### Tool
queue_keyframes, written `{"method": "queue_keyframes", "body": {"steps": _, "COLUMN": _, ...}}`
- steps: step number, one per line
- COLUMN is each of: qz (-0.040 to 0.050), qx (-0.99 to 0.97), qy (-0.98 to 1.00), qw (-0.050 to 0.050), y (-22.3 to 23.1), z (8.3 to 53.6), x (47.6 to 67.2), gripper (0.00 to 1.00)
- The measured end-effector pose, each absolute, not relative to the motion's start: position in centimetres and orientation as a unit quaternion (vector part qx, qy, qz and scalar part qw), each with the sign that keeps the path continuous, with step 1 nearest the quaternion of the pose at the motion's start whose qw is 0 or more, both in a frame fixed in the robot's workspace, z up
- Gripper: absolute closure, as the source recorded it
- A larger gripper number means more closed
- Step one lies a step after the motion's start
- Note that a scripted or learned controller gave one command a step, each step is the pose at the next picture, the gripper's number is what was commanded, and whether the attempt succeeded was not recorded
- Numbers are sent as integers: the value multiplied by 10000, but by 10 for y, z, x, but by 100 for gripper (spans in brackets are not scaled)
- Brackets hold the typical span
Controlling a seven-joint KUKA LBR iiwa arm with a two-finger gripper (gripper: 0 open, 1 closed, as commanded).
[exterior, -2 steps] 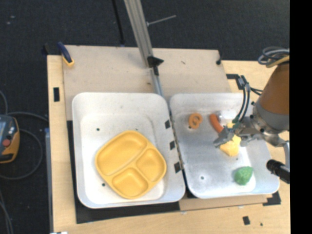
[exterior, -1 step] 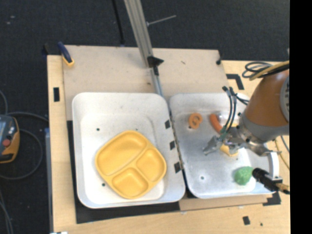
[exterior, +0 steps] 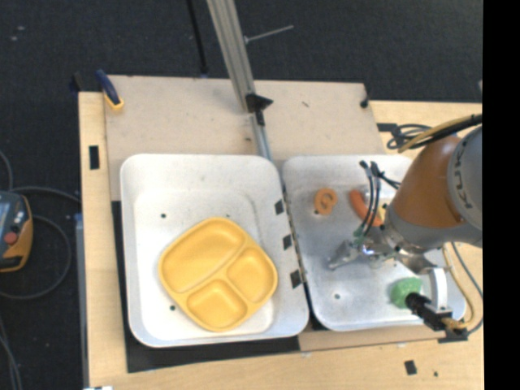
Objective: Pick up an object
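While our end effector (exterior: pixel 345 256) is hovering, state indiscernible, the orange piece (exterior: pixel 326 201) beyond it is lying ungrasped; picking remains.

Both bins white: left bin (exterior: pixel 138 218), right bin (exterior: pixel 325 307). Divided tray (exterior: pixel 218 273) in the left bin yellow. Right bin holds a tan-orange ring-shaped item (exterior: pixel 326 201), an orange-red piece (exterior: pixel 358 203), a green object (exterior: pixel 404 292). Arm (exterior: pixel 435 193) grey with orange band. Bench (exterior: pixel 187 120) pale brown.

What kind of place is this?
Probably a robot test lab: a grey arm with an orange band reaches over two shallow white bins, one holding a yellow divided plastic tray, with cables around.
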State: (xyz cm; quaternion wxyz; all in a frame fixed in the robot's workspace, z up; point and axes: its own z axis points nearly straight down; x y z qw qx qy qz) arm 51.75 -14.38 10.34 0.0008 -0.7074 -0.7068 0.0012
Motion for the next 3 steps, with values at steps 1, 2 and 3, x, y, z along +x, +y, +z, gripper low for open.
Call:
{"method": "queue_keyframes", "body": {"steps": 1, "qz": -11, "qx": -7090, "qy": -7052, "qw": -16, "y": -145, "z": 117, "x": 519, "gripper": 100}}
{"method": "queue_keyframes", "body": {"steps": 2, "qz": -19, "qx": -7075, "qy": -7067, "qw": -41, "y": -153, "z": 180, "x": 520, "gripper": 100}}
{"method": "queue_keyframes", "body": {"steps": 3, "qz": -14, "qx": -7059, "qy": -7083, "qw": -32, "y": -154, "z": 217, "x": 522, "gripper": 100}}
